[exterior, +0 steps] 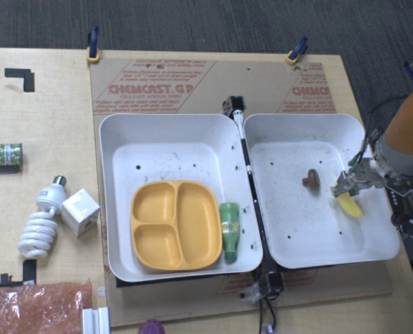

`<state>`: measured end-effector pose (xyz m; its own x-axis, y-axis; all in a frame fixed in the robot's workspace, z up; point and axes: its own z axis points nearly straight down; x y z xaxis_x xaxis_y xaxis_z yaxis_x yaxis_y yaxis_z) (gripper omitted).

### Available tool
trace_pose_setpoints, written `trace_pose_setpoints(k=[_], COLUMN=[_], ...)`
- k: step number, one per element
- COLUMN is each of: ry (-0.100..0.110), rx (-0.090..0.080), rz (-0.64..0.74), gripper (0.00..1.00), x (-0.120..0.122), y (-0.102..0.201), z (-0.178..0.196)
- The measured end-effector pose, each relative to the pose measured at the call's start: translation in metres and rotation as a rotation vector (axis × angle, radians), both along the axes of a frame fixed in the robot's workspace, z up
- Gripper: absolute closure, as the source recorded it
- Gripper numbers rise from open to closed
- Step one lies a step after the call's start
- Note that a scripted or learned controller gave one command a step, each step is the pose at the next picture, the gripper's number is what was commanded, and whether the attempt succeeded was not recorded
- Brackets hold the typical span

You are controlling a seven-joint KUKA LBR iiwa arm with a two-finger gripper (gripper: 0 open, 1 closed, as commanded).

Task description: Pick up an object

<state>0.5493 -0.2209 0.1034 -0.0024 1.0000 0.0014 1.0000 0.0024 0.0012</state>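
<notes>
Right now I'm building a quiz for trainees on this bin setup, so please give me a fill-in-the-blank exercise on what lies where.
1. The yellow divided tray lies in the ____ bin.
2. The green bottle lies just to the ____ of that tray.
3. The gripper sits over the right bin, close to a ____ object.
4. The small brown object lies in the ____ bin.

Missing words: left; right; yellow; right

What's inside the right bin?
A small brown object and a yellow object at the gripper. The arm covers the right bin's right edge.
</notes>
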Motion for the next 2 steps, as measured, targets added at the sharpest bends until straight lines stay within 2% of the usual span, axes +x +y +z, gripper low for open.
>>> trace_pose_setpoints(k=[1,2], ry=[0.0,0.001], rx=[-0.002,-0.001], rz=[-0.002,-0.003], gripper=[1.0,1.0], x=[-0.037,-0.071], y=[0.044,0.122], z=[0.082,0.103])
